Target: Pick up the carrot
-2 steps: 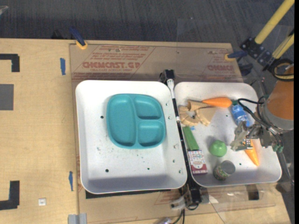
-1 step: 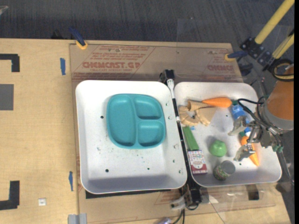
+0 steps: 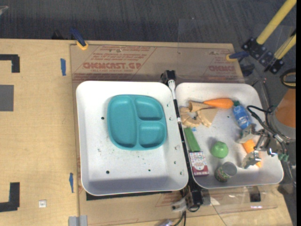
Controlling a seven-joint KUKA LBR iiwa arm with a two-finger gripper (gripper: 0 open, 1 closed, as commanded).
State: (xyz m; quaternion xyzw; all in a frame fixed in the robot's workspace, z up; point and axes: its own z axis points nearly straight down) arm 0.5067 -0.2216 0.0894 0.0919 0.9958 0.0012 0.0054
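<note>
The carrot [image 3: 218, 103] lies on its side near the back of the right bin [image 3: 269, 172], its green top pointing right. My gripper [image 3: 255, 149] hangs low over the right side of that bin, well in front of the carrot and to its right. A small orange object [image 3: 248, 146] sits right at the gripper's tip, partly hidden by the metal. The arm's orange band [image 3: 287, 109] shows at the right edge.
A blue bottle [image 3: 241, 117] lies between carrot and gripper. Wooden pieces [image 3: 195, 116], a green stick [image 3: 192, 139], a red carton [image 3: 199, 163], a green apple [image 3: 219, 149] and a can [image 3: 226, 172] share the right bin. A teal divided plate [image 3: 137, 121] sits in the left bin [image 3: 94, 164].
</note>
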